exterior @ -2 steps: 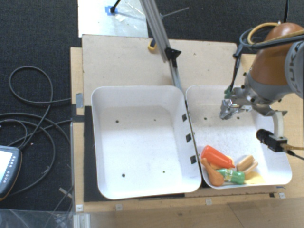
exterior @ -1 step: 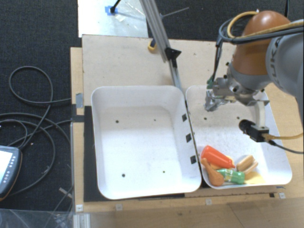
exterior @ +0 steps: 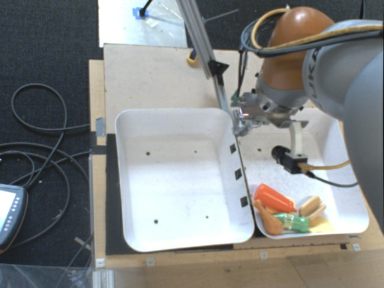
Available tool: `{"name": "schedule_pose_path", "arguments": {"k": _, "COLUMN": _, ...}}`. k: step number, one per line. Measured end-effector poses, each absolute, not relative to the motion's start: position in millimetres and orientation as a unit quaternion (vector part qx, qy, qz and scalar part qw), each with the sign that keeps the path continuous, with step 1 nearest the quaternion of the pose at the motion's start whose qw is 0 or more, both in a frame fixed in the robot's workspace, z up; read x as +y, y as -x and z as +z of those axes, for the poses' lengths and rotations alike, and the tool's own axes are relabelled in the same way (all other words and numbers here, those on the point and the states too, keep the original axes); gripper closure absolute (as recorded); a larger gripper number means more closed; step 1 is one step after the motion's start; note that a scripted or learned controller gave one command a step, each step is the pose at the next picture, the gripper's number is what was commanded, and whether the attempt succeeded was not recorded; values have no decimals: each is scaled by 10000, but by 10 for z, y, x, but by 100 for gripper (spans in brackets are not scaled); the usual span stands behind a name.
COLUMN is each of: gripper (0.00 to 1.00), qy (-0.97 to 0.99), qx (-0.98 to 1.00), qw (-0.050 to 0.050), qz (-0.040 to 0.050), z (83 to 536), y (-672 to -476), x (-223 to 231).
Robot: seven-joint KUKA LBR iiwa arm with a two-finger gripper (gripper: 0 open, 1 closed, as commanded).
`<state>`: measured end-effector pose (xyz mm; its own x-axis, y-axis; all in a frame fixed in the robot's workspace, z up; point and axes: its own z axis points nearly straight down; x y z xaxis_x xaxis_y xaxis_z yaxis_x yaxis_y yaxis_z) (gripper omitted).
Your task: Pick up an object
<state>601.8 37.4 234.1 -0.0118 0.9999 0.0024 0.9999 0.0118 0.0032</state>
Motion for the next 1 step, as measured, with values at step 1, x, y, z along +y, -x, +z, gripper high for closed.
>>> {"name": "schedule_pose_path", "arguments": {"k": 1, "gripper": 100, "qy": -7037, "qx": 7105, "qw": 5, "qz": 19, "z": 2361, "y": -6204, "x": 781}}
